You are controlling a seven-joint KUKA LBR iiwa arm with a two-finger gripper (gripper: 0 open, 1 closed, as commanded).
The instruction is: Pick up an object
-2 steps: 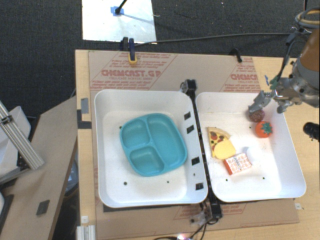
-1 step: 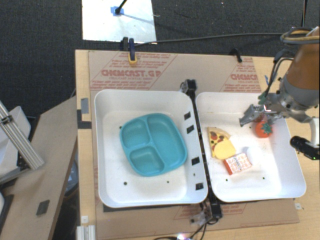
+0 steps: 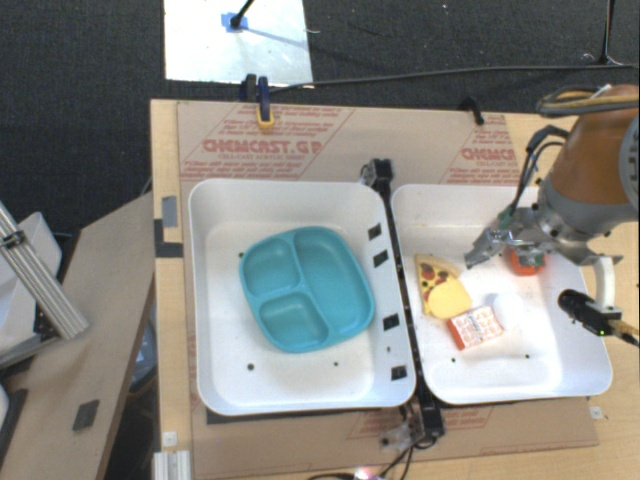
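Desk [image 3: 300, 133] carries two bins. Left bin [image 3: 215, 268] holds teal plate [image 3: 305, 288]. In right bin [image 3: 570, 368], hand [image 3: 500, 240] hovers beside orange item [image 3: 527, 260]; grip state cannot be told. Approach step; next, descend and close.

— What are the bins [image 3: 300, 200] made of?
— Smooth white plastic, faintly glossy. The teal divided plate [image 3: 305, 288] is plastic too, more matt.
— And underneath?
— The tabletop [image 3: 420, 138] is covered in brown paper with red print, dull and flat. The floor [image 3: 80, 68] looks like dark, rough carpet.
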